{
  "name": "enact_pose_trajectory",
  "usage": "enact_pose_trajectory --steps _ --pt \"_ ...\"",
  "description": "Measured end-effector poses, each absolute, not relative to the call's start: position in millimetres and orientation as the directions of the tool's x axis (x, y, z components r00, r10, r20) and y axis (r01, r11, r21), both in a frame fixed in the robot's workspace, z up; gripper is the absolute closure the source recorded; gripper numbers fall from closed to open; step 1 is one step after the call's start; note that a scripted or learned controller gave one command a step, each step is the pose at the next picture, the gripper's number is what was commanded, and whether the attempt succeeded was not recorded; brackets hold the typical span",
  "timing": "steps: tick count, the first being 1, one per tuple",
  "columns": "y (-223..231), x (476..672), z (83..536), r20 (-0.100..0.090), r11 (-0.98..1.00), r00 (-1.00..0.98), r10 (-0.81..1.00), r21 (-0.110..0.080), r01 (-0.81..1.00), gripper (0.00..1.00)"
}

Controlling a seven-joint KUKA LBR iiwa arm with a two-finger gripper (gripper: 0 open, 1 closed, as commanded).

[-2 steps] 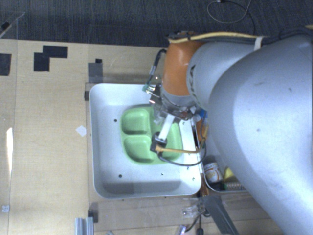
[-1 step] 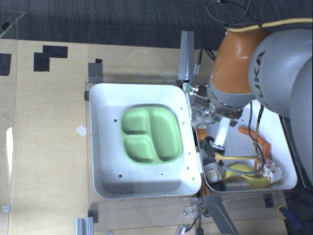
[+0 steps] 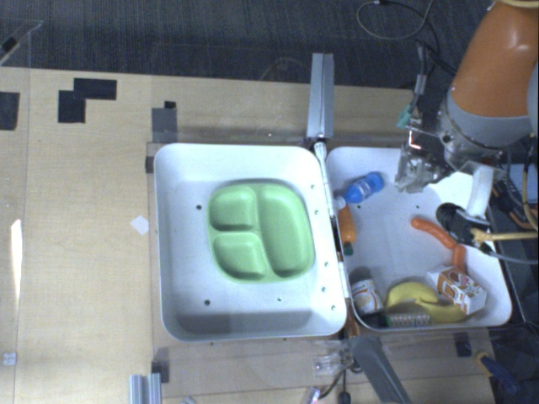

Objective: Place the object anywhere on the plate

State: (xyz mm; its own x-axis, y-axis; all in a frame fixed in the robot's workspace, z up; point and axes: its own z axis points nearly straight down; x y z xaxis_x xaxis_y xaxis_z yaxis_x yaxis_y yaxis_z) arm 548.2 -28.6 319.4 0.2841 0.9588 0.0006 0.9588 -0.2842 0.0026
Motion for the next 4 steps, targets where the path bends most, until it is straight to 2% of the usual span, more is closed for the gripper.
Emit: enact_pose_trajectory --steps 1,2,3,4 --pt "-7 624.7 282 0.0 -0.358 0.358 0.934 0.001 0.934 1.0" --pt "37 663.4 309 0.001 -0.112 0.112 0.994 0.003 0.994 1.0" --pt "65 588.9 204 -0.001 -0.454 0.454 0.891 -0.002 0.891 1.0" --pt "140 537.9 145 -0.003 -0.77 0.77 0.637 -0.003 0.637 1.0"
